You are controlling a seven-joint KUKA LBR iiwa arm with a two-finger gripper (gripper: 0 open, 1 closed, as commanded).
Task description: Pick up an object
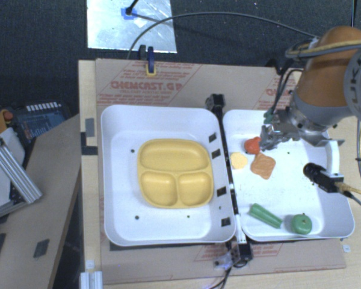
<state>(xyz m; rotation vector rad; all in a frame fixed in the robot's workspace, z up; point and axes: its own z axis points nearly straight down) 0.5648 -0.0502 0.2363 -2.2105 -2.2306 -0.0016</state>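
In the right bin (289,221) lie several small items: a red-orange round piece (251,145), a pale yellow piece (238,160), an orange-tan flat piece (263,166), a green stick (265,215) and a green round item (301,224). My gripper (269,138) hangs low over the upper left part of that bin, right beside the red-orange piece and just above the orange-tan one. The arm's body covers its fingertips. Nothing is visibly held.
The left bin (117,161) holds a yellow compartment tray (173,173). A black divider (222,161) with clips runs between the bins. A black fitting (320,177) sticks out at the right bin's right side. Cables hang above the far edge.
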